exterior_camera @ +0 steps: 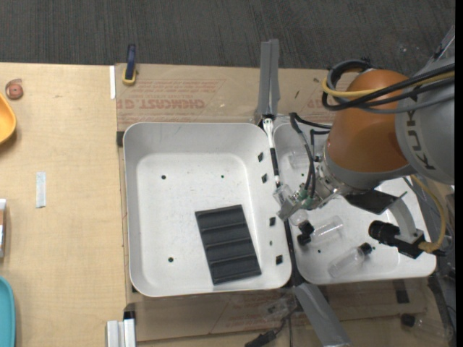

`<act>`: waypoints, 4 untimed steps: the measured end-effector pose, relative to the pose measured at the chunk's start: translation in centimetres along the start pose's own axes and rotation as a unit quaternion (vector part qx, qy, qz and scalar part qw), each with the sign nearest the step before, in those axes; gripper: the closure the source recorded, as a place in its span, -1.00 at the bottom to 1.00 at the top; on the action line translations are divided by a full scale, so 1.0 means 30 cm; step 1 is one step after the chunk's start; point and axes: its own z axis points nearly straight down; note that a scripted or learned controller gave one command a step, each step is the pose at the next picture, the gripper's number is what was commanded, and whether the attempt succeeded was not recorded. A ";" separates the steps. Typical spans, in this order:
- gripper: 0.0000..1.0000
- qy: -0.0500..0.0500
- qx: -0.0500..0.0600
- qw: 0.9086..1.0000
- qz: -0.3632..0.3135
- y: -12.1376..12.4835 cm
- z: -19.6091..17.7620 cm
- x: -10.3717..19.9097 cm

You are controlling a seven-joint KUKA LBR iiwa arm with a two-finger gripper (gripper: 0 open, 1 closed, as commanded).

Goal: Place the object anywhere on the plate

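Where the worktop (65,266) comes closest to the camera, a teal object (6,313) is cut off at the lower left corner. Just beyond lie the two white bins, side by side. The left bin (134,215) holds the plate (228,243), a dark ribbed slab lying flat in the near right part of the bin floor and turned at a slight angle to the walls.

The right bin (376,266) holds the loose things: a clear plastic piece (347,261) near its front, a second clear piece (328,231) just behind it, and a small black piece (304,232) beside that one. All of them lie in the right bin, apart from the plate.

The end effector (291,207) hangs low at the left side of the right bin, close to the wall shared by the bins and just behind the black piece. Whether it is open or closed cannot be told, and what it may be gripping is not clear. The arm (365,132), with its orange band, rises behind it.

Farther back, a brown cardboard sheet (188,92) with red print lies under the bins, a blue clamp (131,55) stands at its far edge, and grey carpet (181,13) lies beyond.
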 end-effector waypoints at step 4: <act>1.00 -0.001 -0.002 0.917 -0.399 0.110 -0.188 0.284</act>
